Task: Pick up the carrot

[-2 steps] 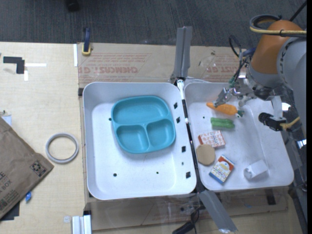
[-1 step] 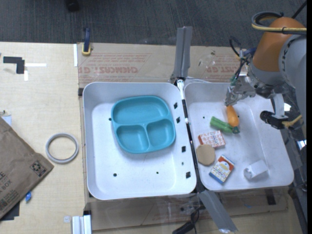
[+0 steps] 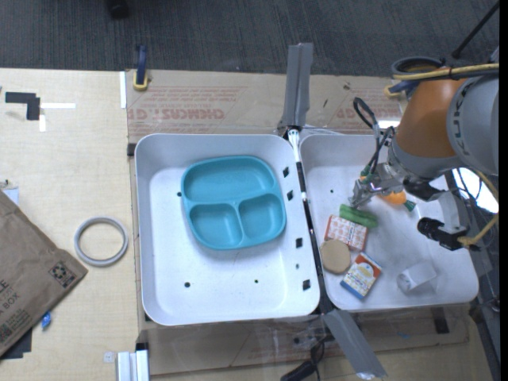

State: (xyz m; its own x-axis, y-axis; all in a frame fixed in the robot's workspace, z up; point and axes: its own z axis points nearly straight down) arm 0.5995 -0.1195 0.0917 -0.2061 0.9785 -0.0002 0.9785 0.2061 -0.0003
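The end effector (image 3: pixel 367 190) is low in the right bin (image 3: pixel 444 292), just beside the orange carrot (image 3: pixel 393 198); I cannot tell its state, and next it should grab the carrot

We look down from one fixed camera mounted above the bench (image 3: pixel 71 173), tilted at a slant so the far edge of the bench and a strip of dark carpet (image 3: pixel 238 14) beyond it run across the top of our view. We stand far enough back to take in both white bins whole: the left bin (image 3: pixel 159 236) sits near the middle, the right bin (image 3: pixel 444 288) toward our right edge. The arm (image 3: pixel 444 125) enters from that right side, over the right bin.
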